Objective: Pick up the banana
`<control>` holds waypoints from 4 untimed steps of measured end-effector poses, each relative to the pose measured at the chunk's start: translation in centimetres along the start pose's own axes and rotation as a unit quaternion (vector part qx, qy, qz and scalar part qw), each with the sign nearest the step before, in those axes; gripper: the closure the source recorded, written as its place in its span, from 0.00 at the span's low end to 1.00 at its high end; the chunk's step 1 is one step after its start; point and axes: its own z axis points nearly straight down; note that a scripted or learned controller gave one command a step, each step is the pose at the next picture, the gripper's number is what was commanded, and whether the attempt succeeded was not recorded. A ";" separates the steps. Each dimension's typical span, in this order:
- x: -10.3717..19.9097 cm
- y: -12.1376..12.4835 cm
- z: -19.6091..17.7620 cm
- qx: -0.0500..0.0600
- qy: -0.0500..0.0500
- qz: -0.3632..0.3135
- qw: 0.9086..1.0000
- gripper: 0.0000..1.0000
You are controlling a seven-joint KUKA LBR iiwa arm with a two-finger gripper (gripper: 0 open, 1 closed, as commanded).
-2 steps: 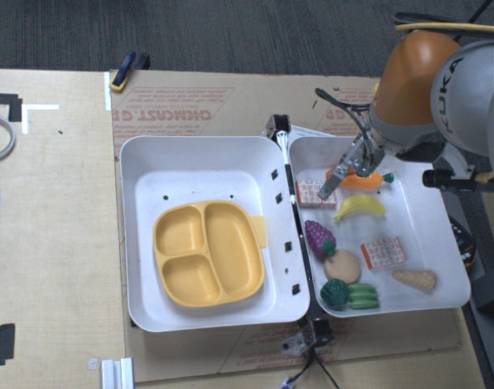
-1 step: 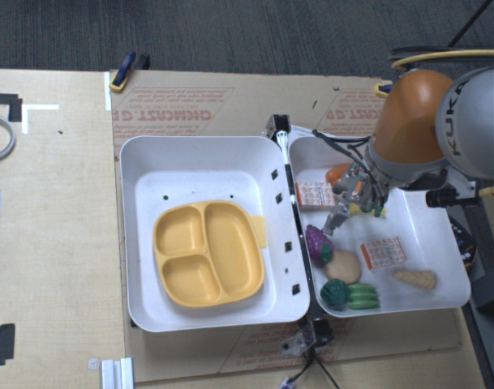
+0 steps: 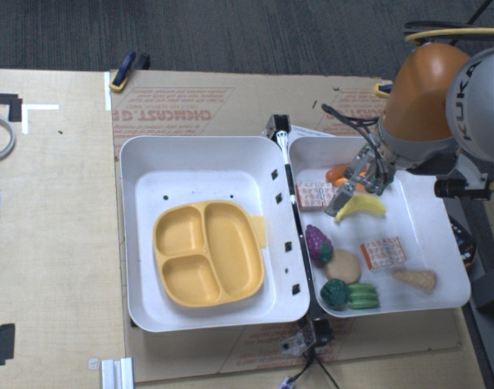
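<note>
Orange-banded arm (image 3: 429, 96) is poised in the right bin (image 3: 441, 294), its gripper (image 3: 368, 173) just above the banana (image 3: 362, 207), finger spread unreadable; a centred, squarely lowered grip is judged best.

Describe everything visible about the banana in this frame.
The banana is a small yellow toy, smooth and plastic-looking, with a darker end pointing lower left. It lies tilted in the right bin, upper middle, beside a red-and-white packet and below an orange item. The gripper sits right above it; whether it grips the banana cannot be told.
</note>
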 end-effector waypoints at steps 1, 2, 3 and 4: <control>2.0 -2.0 4.5 0.000 0.001 -0.088 0.996 0.00; -2.7 -1.7 4.5 0.000 0.000 -0.131 0.991 0.00; -0.3 -5.0 4.5 0.000 0.001 -0.316 0.949 0.00; 1.6 -3.2 4.5 0.000 0.001 -0.409 0.912 0.00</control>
